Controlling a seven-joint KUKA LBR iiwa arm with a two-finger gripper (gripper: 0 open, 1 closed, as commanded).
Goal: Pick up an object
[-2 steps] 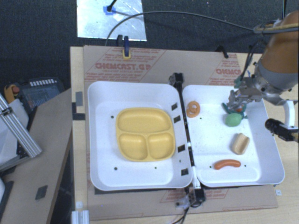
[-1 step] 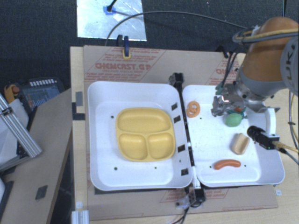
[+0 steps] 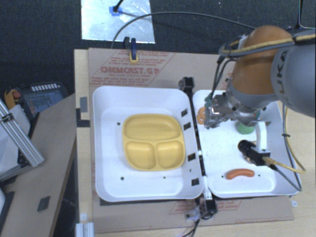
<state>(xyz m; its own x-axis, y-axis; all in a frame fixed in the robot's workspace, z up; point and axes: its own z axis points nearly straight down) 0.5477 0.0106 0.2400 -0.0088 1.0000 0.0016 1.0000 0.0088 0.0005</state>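
Camera view, pincer: the pincer [image 3: 211, 116] hangs low over the right bin [image 3: 276, 184], under the bulk of the grey arm [image 3: 291, 78]. Whether it is spread or pressed together cannot be told.
Orange round object: the orange round object [image 3: 201, 115] lies just beside the pincer, on the side toward the left bin [image 3: 106, 132], and is partly hidden (contact cannot be made out).
Green object: the green object [image 3: 244, 129] sits near the pincer on its opposite side, half under the wrist.
Orange sausage: the orange sausage [image 3: 239, 174] lies well apart from the pincer, toward the view's lower edge.
Yellow tray: the yellow tray [image 3: 150, 142] rests in the left bin, well apart from the pincer.
Done: the approach looks made, with the pincer down beside the orange round object.
Left: nothing is visibly pinched or raised, so the grasp and the lift are judged not yet done.
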